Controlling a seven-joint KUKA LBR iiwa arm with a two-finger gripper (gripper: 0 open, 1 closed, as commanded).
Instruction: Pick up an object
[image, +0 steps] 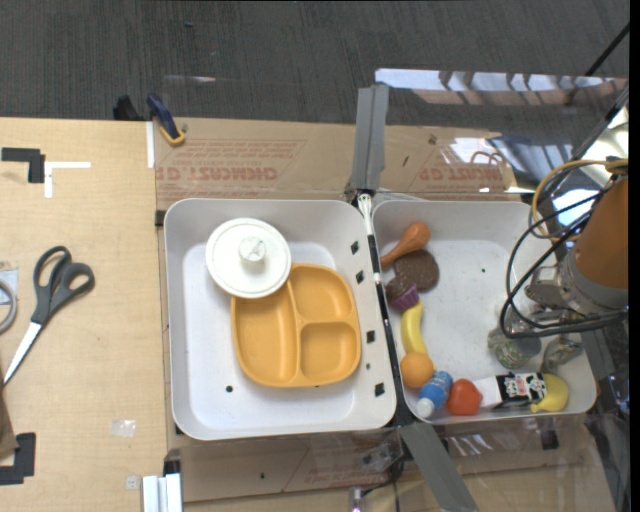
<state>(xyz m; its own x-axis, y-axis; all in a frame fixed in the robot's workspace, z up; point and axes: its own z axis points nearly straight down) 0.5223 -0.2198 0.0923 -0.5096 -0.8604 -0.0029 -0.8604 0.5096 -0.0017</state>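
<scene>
My gripper (535, 348) hangs low over the right side of the right bin (470, 250), under the orange band of the arm (605, 250) and its looped cables. Just below it lie a white box with a black print (518, 388) and a yellow toy (552, 396). Along the bin's left side are an orange drumstick toy (408, 240), a brown round piece (416, 270), a purple piece (402, 295), a yellow banana (413, 330) and an orange ball (415, 370). A blue bottle (432, 396) and a red toy (463, 398) rest at the front wall.
The left bin (185, 330) holds a yellow divided plate (297, 325) and a white round lid (248, 257). Scissors (50, 290) lie on the bench at the far left. A grey divider (368, 140) stands behind the bins.
</scene>
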